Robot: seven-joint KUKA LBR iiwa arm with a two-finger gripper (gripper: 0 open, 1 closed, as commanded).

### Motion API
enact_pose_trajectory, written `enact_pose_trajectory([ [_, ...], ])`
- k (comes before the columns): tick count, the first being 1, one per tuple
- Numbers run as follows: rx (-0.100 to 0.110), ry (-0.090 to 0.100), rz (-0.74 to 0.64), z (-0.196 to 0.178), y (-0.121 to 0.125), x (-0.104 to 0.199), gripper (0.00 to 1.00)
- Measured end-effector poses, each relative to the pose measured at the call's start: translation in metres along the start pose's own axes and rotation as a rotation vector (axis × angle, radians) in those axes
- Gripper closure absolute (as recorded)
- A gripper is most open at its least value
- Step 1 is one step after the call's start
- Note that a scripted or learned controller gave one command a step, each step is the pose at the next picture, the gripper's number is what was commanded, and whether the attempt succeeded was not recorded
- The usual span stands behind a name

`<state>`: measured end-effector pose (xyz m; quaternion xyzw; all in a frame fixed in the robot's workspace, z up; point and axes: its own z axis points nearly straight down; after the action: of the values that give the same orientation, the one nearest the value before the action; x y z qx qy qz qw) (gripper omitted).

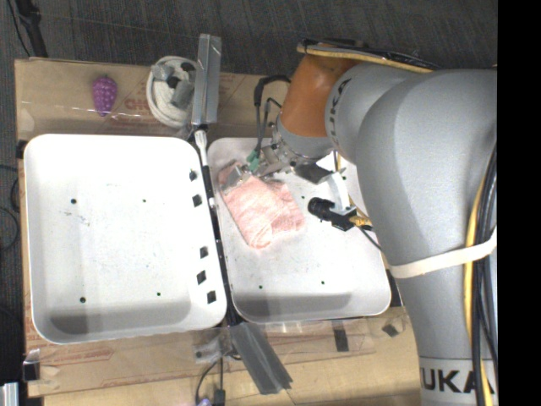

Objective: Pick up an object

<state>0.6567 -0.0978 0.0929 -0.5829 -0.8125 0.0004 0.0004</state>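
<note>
Robot gripper [254,164], its state impossible to tell, sits low at the pink object's [264,211] eleven o'clock edge, seemingly positioned for grasping.

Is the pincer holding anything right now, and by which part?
Cannot be told: the pincer sits at the pink cloth's upper end, its tips unclear.

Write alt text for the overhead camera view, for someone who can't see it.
A grey robot arm with an orange band reaches from the right into the right white bin, its end effector at the top edge of a pink crumpled object lying there. A left white bin sits beside it; a small purple object and a white roll rest on the bench above it.
</note>
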Motion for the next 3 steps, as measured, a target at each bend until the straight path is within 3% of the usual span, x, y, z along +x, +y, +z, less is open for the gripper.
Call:
enact_pose_trajectory([
  [1,0.001,0.001,-0.050,0.000,0.001,0.001,0.00],
  [2,-0.001,-0.001,0.004,0.000,0.000,-0.001,0.00],
  [3,-0.004,-0.002,-0.050,-0.001,-0.010,-0.035,0.00],
])
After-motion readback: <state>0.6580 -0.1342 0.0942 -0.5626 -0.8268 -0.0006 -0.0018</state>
